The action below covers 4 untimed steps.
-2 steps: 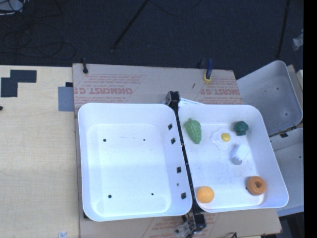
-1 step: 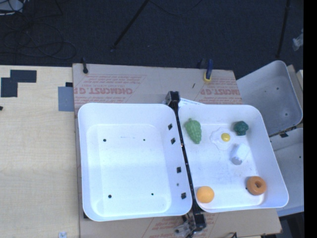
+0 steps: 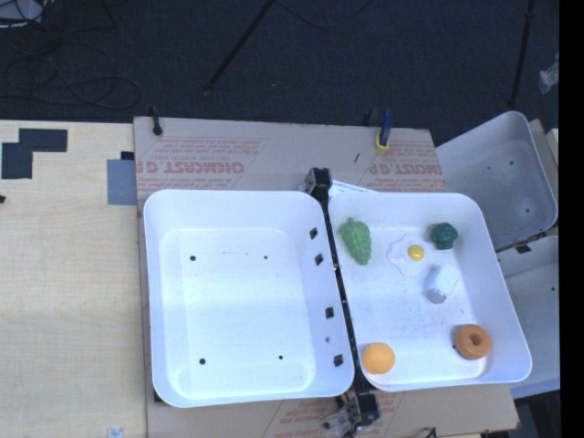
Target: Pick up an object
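Note:
The right bin (image 3: 484,245) holds several small toy items. A light green bumpy vegetable (image 3: 357,241) lies near its left wall. A fried egg (image 3: 411,253) sits in the middle, and a dark green broccoli piece (image 3: 444,235) rests toward the back right. A small pale grey object (image 3: 438,284) lies just below the egg. An orange ball (image 3: 378,358) sits at the front left corner, and a brown donut (image 3: 472,341) lies at the front right.
The left bin (image 3: 164,245) stands beside the right one, with a black divider (image 3: 333,281) where they meet. Both rest on a cardboard sheet (image 3: 228,158). A grey metal plate (image 3: 502,176) lies at the right.

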Each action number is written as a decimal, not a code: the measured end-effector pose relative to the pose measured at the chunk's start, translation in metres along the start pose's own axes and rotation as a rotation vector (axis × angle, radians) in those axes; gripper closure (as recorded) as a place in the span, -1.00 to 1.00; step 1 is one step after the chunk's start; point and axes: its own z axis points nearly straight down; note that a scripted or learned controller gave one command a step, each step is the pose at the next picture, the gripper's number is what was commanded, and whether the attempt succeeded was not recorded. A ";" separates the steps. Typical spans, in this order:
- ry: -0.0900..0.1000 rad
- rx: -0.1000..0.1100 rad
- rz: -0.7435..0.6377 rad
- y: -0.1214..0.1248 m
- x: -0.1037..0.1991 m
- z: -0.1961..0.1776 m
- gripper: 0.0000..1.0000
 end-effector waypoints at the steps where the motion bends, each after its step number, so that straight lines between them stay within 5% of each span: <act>1: 0.000 0.000 0.000 0.000 0.000 0.000 -1.00; 4: 0.000 0.000 0.000 0.000 0.000 0.000 -1.00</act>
